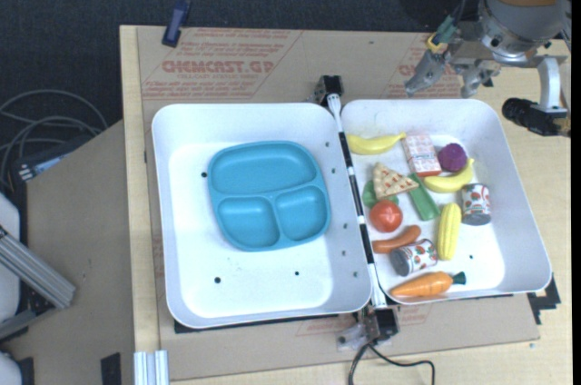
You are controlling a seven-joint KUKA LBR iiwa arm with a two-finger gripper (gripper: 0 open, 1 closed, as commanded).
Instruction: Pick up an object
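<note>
My gripper (451,82) hangs above the far rim of the right bin (517,233), fingers spread apart with nothing between them. Below it the right bin holds toy food: a banana (374,142), a pink carton (420,153), a purple plum (452,158), a pizza slice (392,182), a second banana (451,182), a tomato (386,216), a green pepper (423,202), a corn cob (448,230), two small cans (475,202) (413,258), a sausage (397,240) and a carrot (422,285).
The left bin (182,256) holds a blue divided plate (269,194). A black clip (329,88) sits at the far end of the seam between the bins. A blue marker (175,22) lies at the bench's far left corner. Cables lie on the floor at left.
</note>
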